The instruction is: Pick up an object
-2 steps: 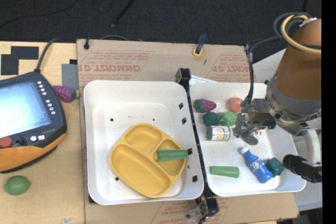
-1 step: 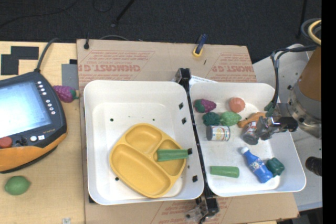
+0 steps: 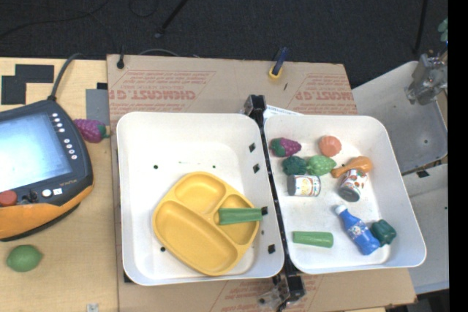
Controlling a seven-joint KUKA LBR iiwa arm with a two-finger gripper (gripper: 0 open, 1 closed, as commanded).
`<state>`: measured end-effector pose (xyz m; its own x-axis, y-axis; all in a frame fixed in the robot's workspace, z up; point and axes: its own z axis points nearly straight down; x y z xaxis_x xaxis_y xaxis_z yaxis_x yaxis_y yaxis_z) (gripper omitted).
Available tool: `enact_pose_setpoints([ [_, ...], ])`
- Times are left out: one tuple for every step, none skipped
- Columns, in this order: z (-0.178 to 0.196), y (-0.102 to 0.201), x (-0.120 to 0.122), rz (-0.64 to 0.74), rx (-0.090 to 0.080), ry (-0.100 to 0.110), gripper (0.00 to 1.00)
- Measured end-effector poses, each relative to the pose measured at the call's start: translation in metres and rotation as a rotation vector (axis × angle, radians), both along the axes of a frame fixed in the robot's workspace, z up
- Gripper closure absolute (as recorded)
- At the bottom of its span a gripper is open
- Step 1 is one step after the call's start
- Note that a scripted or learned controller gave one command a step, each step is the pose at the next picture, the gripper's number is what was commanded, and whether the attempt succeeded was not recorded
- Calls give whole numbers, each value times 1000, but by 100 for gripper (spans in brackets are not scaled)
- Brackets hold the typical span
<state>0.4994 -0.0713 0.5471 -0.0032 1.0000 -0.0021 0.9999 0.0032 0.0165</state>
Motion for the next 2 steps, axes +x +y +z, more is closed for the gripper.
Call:
enact_pose_setpoints([
  [-117,90,-25,6,3,33,100],
  [-73,166,7,5,3,15,100],
])
